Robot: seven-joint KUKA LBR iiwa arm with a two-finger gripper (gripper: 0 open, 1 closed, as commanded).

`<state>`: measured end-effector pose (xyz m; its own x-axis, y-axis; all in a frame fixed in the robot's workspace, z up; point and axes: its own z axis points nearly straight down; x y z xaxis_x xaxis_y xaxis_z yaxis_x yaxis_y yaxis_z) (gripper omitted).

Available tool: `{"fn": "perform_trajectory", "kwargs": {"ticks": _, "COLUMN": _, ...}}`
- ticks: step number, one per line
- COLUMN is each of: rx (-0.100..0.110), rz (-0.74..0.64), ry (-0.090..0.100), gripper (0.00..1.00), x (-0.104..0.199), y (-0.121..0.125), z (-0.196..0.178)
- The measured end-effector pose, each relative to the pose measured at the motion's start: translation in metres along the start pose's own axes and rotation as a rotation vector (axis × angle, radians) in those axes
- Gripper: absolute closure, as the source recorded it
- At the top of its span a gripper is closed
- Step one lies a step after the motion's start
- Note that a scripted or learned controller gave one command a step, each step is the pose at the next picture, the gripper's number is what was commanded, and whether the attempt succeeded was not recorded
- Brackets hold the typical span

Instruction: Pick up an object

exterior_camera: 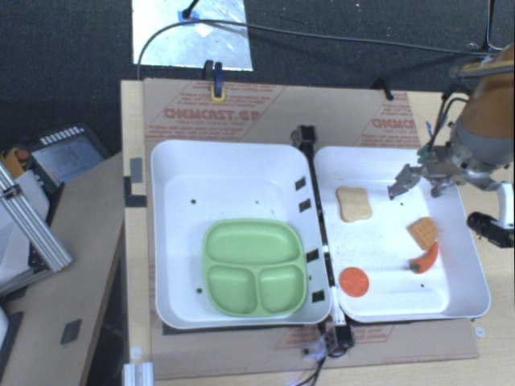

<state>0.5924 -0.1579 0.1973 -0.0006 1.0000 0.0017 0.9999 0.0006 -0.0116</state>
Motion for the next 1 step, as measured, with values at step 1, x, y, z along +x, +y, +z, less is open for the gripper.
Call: {"fn": "perform_trajectory", "kwargs": {"ticks": 1, "rx": -0.013, "rz": -0.003, "ry": -0.002, "gripper": 0.00, "x": 0.0004, "y": 0.0028, "z": -0.0080}}
